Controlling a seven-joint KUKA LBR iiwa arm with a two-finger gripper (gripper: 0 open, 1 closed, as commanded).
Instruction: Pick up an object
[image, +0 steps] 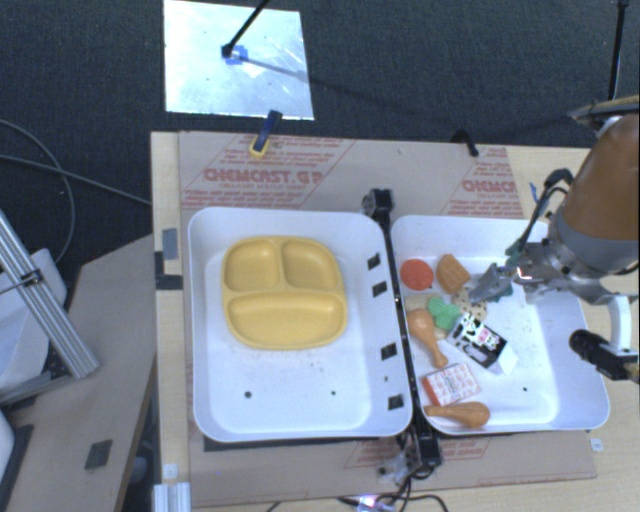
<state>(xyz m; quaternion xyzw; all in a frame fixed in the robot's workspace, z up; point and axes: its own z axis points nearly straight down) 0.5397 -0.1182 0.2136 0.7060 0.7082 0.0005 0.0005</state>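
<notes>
Bench with two white bins (560, 400); toys crowded the right one.
Your gripper (487, 289) hovered beside the toy bread (453, 273); I cannot tell its state, and neighbours risked jamming it.

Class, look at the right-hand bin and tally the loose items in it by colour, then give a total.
Orange or tan: 4
Green: 1
Black and white: 1
Red and white: 1
Total: 7

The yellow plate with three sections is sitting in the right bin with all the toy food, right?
Not quite. The camera view shows the yellow plate in the left bin. The toy food lies in the right bin, near the gripper.
</notes>
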